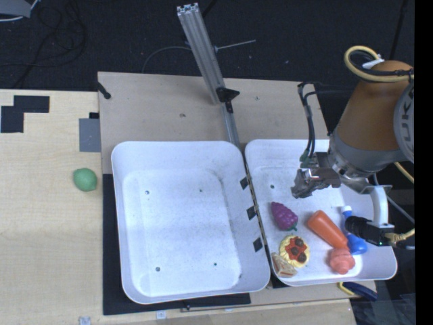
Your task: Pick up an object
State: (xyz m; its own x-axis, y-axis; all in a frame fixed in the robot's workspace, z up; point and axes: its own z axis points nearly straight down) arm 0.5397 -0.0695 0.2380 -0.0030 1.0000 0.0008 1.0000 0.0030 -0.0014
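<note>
Camera view, gripper blurred, arm cropped

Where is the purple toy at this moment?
The purple toy lies in the right bin, near its left wall, between the gripper and the pizza slice.

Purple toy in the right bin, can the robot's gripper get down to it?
Probably yes. The gripper hovers in the right bin, just up and right of the purple toy. Nothing lies between them, and the carrot and pizza slice sit off to the side.
</note>
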